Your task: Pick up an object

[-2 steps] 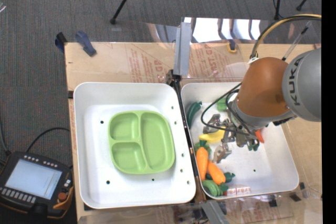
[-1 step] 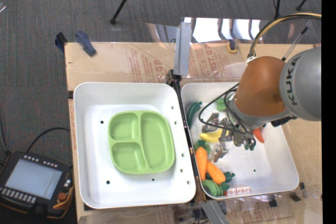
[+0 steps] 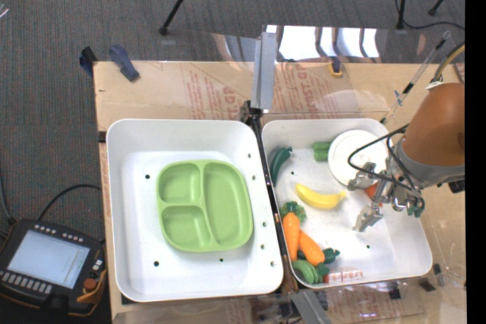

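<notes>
Toy banana (image 3: 320, 197), mid right bin (image 3: 410, 258): judged light, rigid, slippery plastic, best taken across its middle; pincer (image 3: 370, 218) is being held open, gripping nothing.

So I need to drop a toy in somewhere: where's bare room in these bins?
The left bin has bare floor all around the green tray. In the right bin, floor is bare at the near right corner, below the gripper. It is crowded near the carrots and banana.

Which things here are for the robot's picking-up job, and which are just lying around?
For the job:
tool
banana
carrots
white plate
dark green vegetable
right bin

Just lying around:
green divided tray
left bin
handheld screen
</notes>
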Controlling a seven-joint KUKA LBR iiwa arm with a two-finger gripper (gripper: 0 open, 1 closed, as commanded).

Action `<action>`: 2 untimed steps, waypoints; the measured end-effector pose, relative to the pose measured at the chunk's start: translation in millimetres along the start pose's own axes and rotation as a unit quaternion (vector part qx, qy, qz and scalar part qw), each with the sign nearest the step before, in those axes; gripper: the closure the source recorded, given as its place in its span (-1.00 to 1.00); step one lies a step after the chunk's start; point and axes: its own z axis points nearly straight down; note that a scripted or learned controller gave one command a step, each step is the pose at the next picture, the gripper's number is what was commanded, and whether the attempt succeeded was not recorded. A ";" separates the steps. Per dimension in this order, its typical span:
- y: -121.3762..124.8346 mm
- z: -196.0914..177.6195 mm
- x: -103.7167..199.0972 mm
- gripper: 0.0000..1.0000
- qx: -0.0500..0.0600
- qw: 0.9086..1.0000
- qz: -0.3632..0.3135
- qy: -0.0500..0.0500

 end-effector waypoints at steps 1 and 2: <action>84.1 3.2 4.9 -1.00 -0.002 1.000 -0.021 0.001; 122.3 2.6 -3.6 -1.00 -0.002 1.000 -0.021 0.000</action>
